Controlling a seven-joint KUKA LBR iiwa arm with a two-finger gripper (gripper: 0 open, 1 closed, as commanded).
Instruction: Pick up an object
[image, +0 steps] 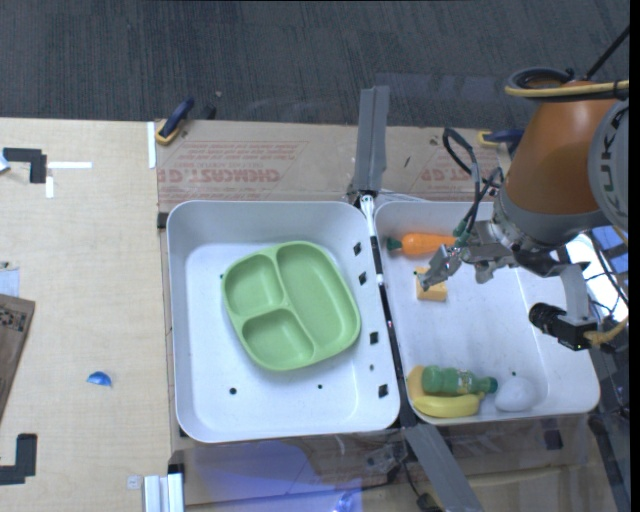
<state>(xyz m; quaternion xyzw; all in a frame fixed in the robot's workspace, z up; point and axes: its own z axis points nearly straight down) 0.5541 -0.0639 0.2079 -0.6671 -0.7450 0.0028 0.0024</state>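
The gripper was seen low in the right bin, right over a yellow wedge-shaped block; whether it was clenched or released cannot be told. A toy carrot lay just beyond. A green bottle rested against a banana in the near-left corner. A green divided plate sat in the left bin.

Small tan-and-yellow block near the right bin's upper left, just below an orange carrot.
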